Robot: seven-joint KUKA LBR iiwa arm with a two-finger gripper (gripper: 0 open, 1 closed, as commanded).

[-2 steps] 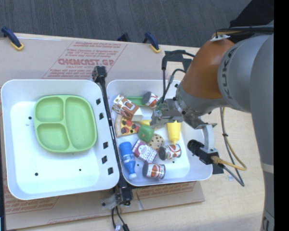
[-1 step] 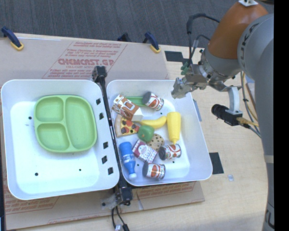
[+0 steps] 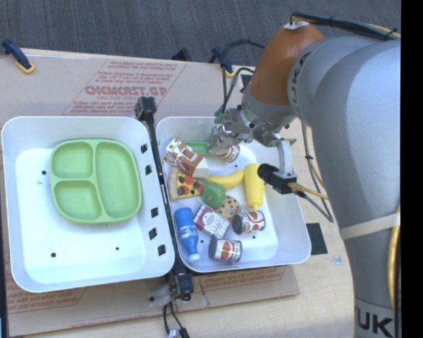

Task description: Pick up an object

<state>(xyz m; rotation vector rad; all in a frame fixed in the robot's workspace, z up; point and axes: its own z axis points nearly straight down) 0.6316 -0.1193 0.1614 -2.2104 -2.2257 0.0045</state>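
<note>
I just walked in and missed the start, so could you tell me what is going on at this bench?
A grey KUKA arm reaches in from the right, with its gripper low over the far end of the right bin, by a small can. That bin holds a jumble of toy groceries: a banana, a yellow bottle, a blue bottle, a pizza slice and more cans. The left bin holds a green divided plate. Nothing looks lifted yet.

Dark grey carpet (image 3: pixel 113 13), cardboard-covered bench (image 3: pixel 92 83)
</note>
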